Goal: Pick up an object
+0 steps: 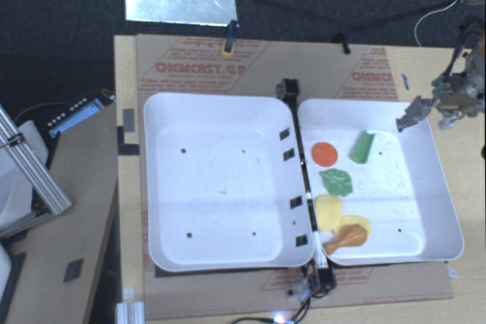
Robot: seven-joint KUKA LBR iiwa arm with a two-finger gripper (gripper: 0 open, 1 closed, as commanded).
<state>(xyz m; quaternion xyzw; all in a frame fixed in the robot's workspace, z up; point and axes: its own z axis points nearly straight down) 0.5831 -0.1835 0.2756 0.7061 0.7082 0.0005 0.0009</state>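
You're looking at a pale wooden bench (425,61) topped with a brown cardboard sheet printed in red lettering (205,64). Two shallow white plastic bins rest on that sheet side by side: the left bin (163,114) at the frame's centre-left, the right bin (433,193) at centre-right, their inner rims touching. At the cardboard's upper edge sits a small yellow and blue clip (228,42).

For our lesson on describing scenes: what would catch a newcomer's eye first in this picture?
The bright toys clustered along the left side of the right bin stand out first: an orange disc, a green block, a green leaf, a yellow piece and an orange drumstick. Next comes the gripper, hovering over that bin's upper right corner.
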